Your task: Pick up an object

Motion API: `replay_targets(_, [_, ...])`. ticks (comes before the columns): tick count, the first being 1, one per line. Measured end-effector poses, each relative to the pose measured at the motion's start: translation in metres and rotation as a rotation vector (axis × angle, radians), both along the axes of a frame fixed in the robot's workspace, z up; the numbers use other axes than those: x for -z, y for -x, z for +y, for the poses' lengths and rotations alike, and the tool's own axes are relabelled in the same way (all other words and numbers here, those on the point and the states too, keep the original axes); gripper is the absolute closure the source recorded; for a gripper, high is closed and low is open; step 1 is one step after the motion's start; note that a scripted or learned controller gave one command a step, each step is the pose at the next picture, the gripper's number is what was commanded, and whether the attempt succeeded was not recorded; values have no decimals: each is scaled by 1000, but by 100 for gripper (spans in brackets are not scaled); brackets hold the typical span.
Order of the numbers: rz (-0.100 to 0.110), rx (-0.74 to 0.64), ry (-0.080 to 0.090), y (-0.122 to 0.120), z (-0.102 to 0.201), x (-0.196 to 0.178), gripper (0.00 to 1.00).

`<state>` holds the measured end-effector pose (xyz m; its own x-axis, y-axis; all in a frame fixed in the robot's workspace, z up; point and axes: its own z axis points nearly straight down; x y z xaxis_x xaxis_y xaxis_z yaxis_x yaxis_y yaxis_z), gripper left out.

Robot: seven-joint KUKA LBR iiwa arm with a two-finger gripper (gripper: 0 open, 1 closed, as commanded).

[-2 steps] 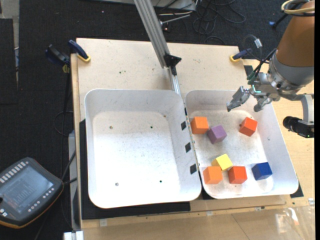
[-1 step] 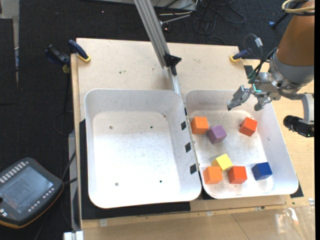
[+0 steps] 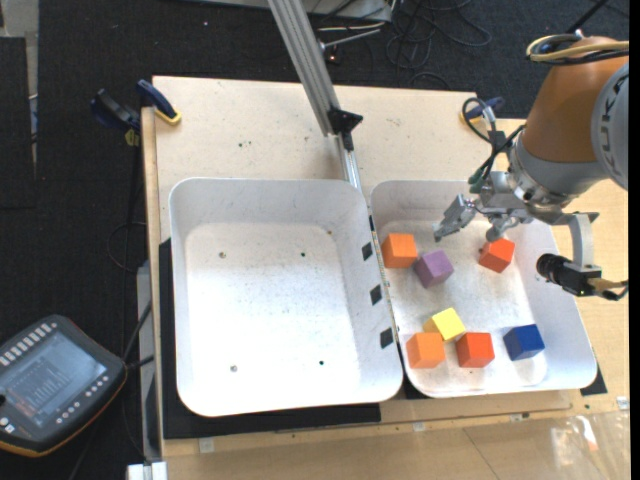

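A: So, the gripper [image 3: 470,221] fingers are standing apart with nothing between them, hovering over the right bin [image 3: 560,313].

B: Which cube is it going for?

A: Hard to say. A red cube [image 3: 496,255] is sitting just beside 1 finger; the purple cube [image 3: 434,267] and orange cube [image 3: 400,249] are lying near the other.

B: Then it is approaching, not grasping.

A: Agreed. Next it is needing to centre over 1 cube, descend, and close.

right bin [image 3: 560,368]: seven blocks [image 3: 447,323] inside | left bin [image 3: 185,208]: beside it
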<state>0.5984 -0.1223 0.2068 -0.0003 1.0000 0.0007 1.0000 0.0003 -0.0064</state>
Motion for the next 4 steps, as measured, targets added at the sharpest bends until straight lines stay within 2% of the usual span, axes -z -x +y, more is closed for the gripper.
replay_targets(2, [-3,1,1,6,2,114,0])
replay_targets(3, [-7,2,1,5,1,102,100])
replay_targets(4, [-12,-3,1,-2,10,50,100])
